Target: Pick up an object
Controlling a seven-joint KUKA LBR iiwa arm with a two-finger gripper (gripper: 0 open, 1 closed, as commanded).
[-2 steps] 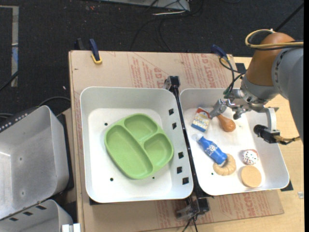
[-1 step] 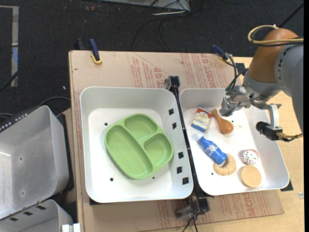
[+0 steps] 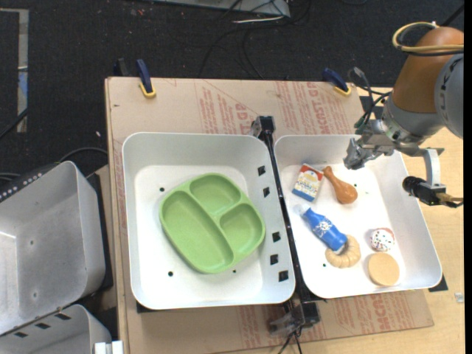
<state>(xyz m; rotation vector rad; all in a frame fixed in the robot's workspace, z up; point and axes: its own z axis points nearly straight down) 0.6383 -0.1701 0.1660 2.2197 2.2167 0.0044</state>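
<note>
Cardboard covers the bench (image 3: 192, 105) under 2 white bins. Nearest in the right bin (image 3: 413, 198) lie a cookie (image 3: 383, 268), croissant (image 3: 345, 255) and bottle (image 3: 324, 228); farther, the drumstick (image 3: 340, 185). Beyond it hovers the gripper (image 3: 355, 158), carrying nothing; a descent could hit the bin wall.

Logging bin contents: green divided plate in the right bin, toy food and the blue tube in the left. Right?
Swapped. The camera view shows the green divided plate in the left bin, and the toy food, such as the drumstick, with the blue tube in the right bin.
</note>
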